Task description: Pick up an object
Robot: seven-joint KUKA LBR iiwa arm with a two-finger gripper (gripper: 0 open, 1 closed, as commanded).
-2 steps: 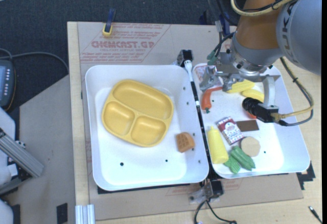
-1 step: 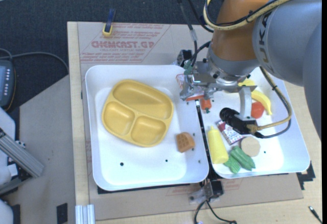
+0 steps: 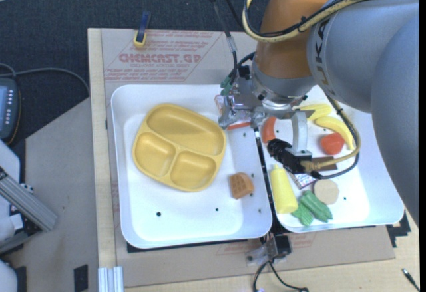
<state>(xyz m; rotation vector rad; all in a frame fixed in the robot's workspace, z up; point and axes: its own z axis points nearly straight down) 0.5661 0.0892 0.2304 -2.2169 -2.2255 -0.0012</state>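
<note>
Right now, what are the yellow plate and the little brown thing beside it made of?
The yellow plate looks like smooth moulded plastic: even colour, soft sheen, three pressed compartments. The brown piece looks matte and spongy, maybe foam or toy bread; it is too small to tell.

arm (image 3: 346, 24): cut off by the top and right edges; base out of frame
gripper (image 3: 234, 111): fingers too small and cluttered to tell their stance
right bin (image 3: 373, 214): far side and upper part hidden under the arm
banana (image 3: 327, 118): partly covered by a cable
red item (image 3: 268, 130): half hidden behind the wrist; kind unclear
</note>
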